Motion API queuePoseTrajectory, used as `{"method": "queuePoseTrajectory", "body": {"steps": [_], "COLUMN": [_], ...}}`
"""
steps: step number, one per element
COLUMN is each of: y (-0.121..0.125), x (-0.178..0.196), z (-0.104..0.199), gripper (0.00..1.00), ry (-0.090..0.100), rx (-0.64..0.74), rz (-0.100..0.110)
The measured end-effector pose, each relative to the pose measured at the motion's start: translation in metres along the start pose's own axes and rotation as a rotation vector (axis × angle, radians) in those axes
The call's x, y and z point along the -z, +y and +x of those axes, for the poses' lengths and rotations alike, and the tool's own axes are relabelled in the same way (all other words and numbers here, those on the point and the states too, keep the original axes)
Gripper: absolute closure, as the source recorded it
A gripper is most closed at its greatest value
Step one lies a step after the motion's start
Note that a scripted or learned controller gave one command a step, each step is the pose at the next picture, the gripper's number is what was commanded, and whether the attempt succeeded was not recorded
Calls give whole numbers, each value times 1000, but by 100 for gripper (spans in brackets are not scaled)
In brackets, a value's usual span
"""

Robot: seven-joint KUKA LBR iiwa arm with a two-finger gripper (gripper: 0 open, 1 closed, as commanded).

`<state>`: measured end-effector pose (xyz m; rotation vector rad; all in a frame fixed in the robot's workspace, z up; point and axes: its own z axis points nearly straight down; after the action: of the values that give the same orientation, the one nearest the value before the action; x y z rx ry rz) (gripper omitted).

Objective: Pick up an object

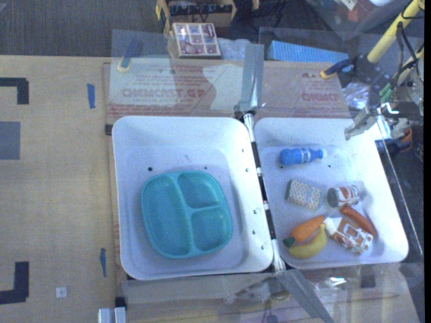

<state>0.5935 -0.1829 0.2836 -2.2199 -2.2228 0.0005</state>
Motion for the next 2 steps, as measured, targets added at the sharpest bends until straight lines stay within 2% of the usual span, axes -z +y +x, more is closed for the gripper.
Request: {"method": "queuePoseTrajectory", "body": {"steps": [1, 2], "y": [-83, -112], "x": [-101, -197], "z": [-26, -15], "gripper": [0, 0], "ry": [0, -1], "rx": [51, 130], "rz": [-1, -7]}}
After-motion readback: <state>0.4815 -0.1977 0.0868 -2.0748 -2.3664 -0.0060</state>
